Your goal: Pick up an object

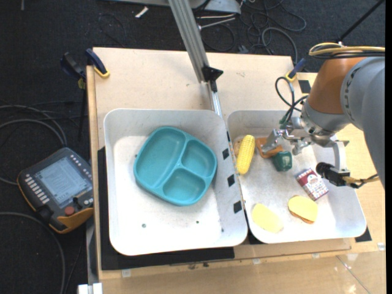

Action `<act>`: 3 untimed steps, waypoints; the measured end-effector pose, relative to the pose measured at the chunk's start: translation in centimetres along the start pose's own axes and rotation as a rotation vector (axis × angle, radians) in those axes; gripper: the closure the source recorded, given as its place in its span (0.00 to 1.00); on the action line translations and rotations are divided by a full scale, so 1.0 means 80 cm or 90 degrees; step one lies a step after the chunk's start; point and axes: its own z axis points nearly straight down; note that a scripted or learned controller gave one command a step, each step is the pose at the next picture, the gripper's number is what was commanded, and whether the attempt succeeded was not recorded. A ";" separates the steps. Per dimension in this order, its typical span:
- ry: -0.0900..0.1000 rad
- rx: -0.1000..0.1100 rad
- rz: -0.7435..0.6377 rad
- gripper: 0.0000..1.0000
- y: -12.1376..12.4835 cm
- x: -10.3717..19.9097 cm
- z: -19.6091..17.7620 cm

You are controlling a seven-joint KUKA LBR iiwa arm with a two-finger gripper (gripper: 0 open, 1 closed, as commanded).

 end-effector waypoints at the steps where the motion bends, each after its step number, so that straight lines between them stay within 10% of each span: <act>1: -0.001 -0.003 0.000 1.00 0.002 0.000 -0.015; 3: -0.001 -0.004 -0.002 1.00 0.015 0.002 -0.168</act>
